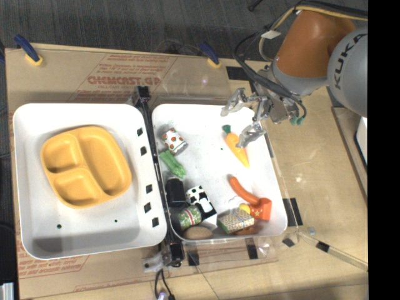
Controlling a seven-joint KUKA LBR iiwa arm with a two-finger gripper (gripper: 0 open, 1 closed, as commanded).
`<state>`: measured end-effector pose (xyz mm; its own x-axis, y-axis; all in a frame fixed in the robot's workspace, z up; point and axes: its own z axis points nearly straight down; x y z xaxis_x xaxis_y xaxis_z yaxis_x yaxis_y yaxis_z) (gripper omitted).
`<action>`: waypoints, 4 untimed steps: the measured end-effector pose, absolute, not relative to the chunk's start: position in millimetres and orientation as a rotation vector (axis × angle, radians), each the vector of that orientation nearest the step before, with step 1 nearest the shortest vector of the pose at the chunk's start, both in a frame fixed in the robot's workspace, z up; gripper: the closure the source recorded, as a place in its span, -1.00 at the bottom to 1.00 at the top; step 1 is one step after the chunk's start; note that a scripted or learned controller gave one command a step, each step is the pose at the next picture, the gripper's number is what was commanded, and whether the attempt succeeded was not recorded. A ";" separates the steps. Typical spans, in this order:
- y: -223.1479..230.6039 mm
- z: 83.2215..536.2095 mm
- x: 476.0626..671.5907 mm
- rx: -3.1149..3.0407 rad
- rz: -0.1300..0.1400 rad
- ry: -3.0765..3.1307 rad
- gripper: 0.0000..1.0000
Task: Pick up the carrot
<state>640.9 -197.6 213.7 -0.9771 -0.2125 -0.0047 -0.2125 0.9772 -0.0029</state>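
Note:
The carrot (239, 149) is a small orange cone with a green top, lying in the right bin (206, 114) near its right wall, tip pointing toward the front. My gripper (242, 118) hangs at the bin's far right corner, just above the carrot's green end. It is open: one finger (232, 102) sits farther back, and the other finger (250, 132) sits right beside the carrot's thick end. Nothing is held between them.
A yellow divided plate (84, 164) lies in the left bin (31, 230). The right bin also holds a small can (174, 141), a green piece (172, 164), a red-orange sausage shape (244, 192), an orange block (262, 209) and several items crowded along the front.

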 end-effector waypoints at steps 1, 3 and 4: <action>-207.7 90.1 651.5 -0.221 0.001 3.134 -1.00; -207.4 104.7 654.8 -0.226 -0.004 3.125 -1.00; -206.9 116.9 656.9 -0.230 -0.008 3.119 1.00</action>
